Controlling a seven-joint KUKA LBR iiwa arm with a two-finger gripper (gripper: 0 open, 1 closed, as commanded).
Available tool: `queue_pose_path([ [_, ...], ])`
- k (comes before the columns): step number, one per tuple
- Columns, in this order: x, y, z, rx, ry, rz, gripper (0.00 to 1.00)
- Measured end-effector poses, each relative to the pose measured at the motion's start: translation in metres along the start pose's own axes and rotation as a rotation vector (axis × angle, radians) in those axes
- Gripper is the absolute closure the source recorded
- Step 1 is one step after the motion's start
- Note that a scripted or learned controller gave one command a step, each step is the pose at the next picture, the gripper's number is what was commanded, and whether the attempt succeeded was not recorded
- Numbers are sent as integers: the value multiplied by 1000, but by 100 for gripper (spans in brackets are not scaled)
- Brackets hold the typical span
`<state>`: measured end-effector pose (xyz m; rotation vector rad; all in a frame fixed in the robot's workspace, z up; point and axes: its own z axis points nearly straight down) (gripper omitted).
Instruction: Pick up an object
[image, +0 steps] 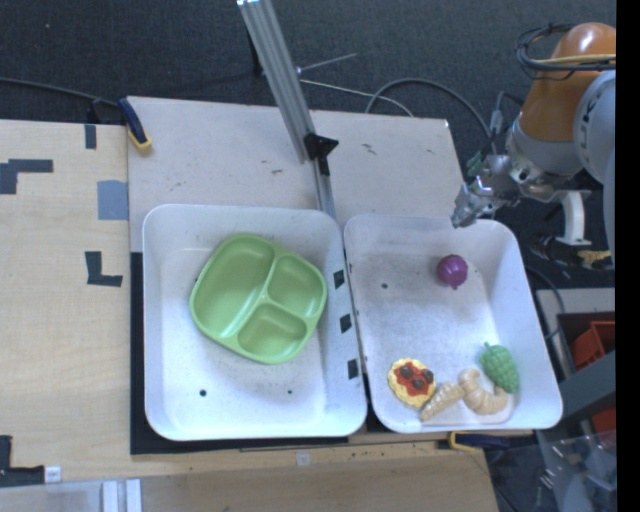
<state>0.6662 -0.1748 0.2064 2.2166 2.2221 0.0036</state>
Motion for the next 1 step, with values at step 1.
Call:
queue_pose_path([
  [1, 1, 1, -16, 2, 1, 1, 100],
])
